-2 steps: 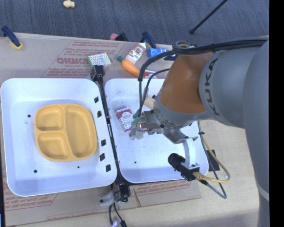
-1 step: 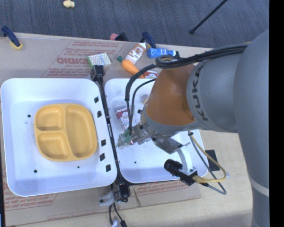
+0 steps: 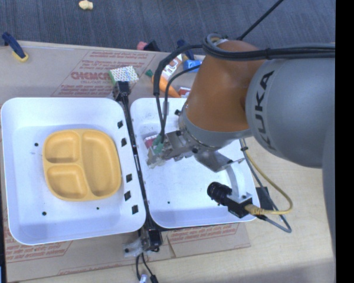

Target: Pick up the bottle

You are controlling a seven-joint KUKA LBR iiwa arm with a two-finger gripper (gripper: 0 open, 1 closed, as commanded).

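Trouble could come from how little room there is. The pincer (image 3: 160, 149) is low in the right bin (image 3: 183, 214), close to the wall next to the left bin (image 3: 23, 217). If it closes a bit off to one side, the small thing under it may slide off along the smooth white floor. It could also get pushed up against the wall, where it is hard to grab. The black cable (image 3: 160, 108) hanging by the pincer could bump it too.

The big grey and orange arm (image 3: 271, 99) covers much of the right bin, so a lot is hidden. I cannot tell if the pincer is open or closed, and I cannot tell if it has anything.

A small thing with red and pale parts sits right at the tip of the pincer, on the side toward the left bin. I think this is the bottle (image 3: 148, 140), but it is too hidden to be sure. It looks like it is lying on the bin floor, touching the pincer or just beside it.

The yellow plate (image 3: 81, 164) in the left bin is well apart from all this.
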